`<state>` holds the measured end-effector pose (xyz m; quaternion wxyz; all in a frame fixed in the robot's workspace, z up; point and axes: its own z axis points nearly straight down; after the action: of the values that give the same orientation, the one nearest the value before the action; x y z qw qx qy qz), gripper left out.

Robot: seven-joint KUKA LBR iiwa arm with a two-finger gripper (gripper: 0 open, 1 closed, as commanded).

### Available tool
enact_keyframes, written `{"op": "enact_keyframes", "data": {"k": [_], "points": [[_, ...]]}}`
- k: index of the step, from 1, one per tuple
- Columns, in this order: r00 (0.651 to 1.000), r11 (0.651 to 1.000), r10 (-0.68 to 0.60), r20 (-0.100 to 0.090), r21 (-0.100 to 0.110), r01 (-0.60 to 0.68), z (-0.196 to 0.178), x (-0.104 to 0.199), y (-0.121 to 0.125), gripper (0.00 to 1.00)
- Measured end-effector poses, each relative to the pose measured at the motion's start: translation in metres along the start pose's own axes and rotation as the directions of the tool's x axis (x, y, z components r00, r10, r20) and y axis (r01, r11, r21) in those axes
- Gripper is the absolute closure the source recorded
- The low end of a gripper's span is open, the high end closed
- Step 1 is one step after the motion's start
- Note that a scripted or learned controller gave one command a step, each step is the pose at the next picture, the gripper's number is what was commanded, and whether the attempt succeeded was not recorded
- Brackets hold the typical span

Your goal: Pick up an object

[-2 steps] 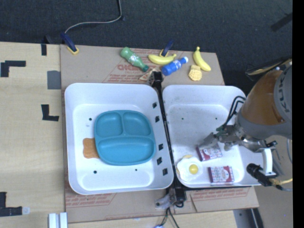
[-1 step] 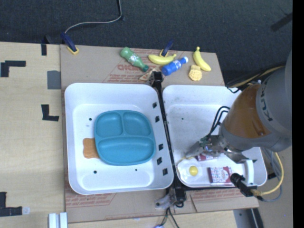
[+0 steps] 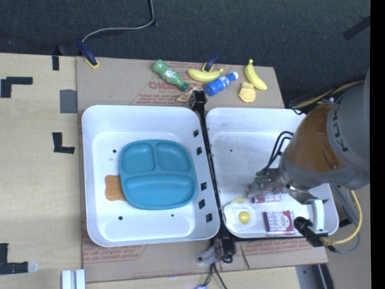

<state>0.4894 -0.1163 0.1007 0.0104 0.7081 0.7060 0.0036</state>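
Observation:
My gripper [image 3: 263, 189] hangs low inside the right bin [image 3: 240, 131], near its front, below the grey arm with the orange band. A fried egg toy [image 3: 240, 215] lies just in front and to the left of it at the bin's front wall. A small red and white packet [image 3: 278, 221] lies beside the egg, directly in front of the gripper. Whether anything sits between the fingers is hidden by the wrist.
The left bin [image 3: 99, 131] holds a blue divided plate [image 3: 158, 174] with an orange toast piece [image 3: 112, 187] tucked at its left edge. Behind the bins on the cardboard lie a green bottle [image 3: 169, 74], two bananas [image 3: 204, 74], a blue bottle [image 3: 220, 83] and a corn piece [image 3: 246, 92].

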Motion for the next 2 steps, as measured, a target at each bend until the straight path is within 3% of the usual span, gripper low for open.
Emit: {"op": "enact_keyframes", "data": {"k": [1, 2], "points": [[1.0, 1.0, -0.004, -0.009, 0.019, 0.004, -0.0934, 0.0223, -0.0034, 1.0], [1.0, 1.0, -0.003, -0.009, 0.021, 0.004, -0.0929, 0.0223, -0.0039, 0.0]]}}
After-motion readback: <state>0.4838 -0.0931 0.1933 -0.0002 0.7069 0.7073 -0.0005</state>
